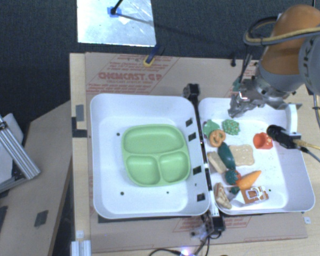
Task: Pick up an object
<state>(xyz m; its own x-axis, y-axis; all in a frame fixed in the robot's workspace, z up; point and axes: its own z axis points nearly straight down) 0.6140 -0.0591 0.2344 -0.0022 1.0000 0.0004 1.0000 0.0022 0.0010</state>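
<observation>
Now hovering over the crowded right bin [301, 188], nothing held.
The gripper [238, 110] hangs near the far rim, above a green toy [231, 126]; its finger spread is unclear. Best descend straight onto that piece, avoiding the neighbouring orange ring [217, 137].

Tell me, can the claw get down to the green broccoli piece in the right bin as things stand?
Probably yes. The claw hangs just above and beside the broccoli piece, whose top is uncovered; the nearest neighbours sit beside it, not over it.
</observation>
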